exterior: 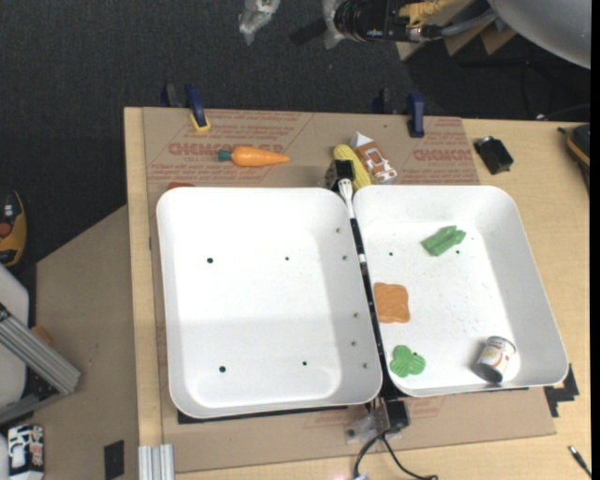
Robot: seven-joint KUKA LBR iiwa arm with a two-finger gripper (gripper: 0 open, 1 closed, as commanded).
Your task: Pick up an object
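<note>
The right bin (525,244) holds a green pod-shaped piece (442,240), a flat orange piece (391,303), a small green leafy piece (407,362) and a little can (495,357) lying in its near right corner. The arm's grey body (553,28) and dark wrist (375,19) are high above the back edge of the bench, well away from both bins. The gripper (256,21) shows as a pale blurred shape at the top edge, far from every object.
The left bin (187,281) lies beside the right one. Behind the bins, on the cardboard, are a toy carrot (255,157), a yellow corn cob (347,159) and a small packet (375,161). Two blue clamps (197,108) hold the board's back edge.
</note>
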